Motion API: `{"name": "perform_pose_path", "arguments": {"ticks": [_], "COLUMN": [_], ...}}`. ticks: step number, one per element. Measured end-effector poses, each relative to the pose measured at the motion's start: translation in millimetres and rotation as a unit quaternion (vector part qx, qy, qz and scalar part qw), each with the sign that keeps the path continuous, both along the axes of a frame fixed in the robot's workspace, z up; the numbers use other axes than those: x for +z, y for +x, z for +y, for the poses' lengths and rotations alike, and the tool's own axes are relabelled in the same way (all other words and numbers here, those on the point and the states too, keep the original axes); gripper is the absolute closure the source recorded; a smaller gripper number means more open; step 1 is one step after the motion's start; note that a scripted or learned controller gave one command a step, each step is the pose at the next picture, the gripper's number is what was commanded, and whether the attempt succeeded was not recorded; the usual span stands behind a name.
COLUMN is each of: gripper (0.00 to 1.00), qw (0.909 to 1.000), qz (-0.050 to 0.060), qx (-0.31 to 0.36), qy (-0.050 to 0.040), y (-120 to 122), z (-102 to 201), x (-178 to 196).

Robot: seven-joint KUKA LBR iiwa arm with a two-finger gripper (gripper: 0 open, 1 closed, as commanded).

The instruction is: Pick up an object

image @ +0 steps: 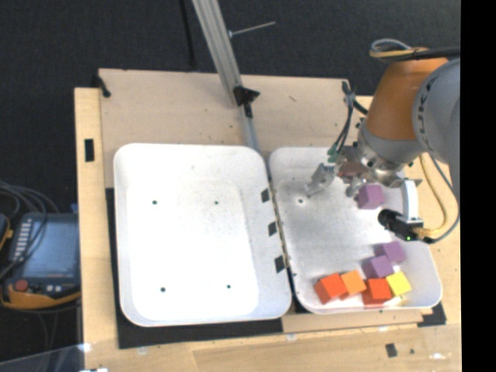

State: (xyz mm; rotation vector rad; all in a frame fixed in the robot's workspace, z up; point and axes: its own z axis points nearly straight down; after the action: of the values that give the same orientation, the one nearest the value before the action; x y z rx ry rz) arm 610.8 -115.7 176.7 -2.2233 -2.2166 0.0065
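My gripper (345, 184) hangs over the upper part of the right bin (310, 231), below the grey wrist with its orange band. A purple block (370, 196) lies right beside the gripper's right side, partly tucked under the wrist; I cannot tell whether it is touching. In the bin's lower right corner several blocks are clustered: an orange one (332, 287), a lighter orange one (353, 281), a red-orange one (378, 290), a yellow one (398, 284) and two purple ones (380, 266) (391, 251).
The left bin (194, 231) stands beside the right one, joined by dark clips (273, 229) at the shared edge. A metal pole (225, 53) slants in from the top. Cables and a black part (399, 223) hang by the wrist.
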Motion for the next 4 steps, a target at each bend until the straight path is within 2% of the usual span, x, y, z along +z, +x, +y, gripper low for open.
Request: {"name": "perform_pose_path", "arguments": {"ticks": [2,3,4], "gripper": [0.0,1.0,1.0], "qw": [1.0,1.0,1.0], "qz": [-0.002,-0.005,-0.006], "qx": [0.0,-0.004,0.0], "qy": [-0.0004,-0.0001,-0.0003], "y": [-4,-3,1], "z": [-4,-5,-8], "x": [-81,-68,-3]}}
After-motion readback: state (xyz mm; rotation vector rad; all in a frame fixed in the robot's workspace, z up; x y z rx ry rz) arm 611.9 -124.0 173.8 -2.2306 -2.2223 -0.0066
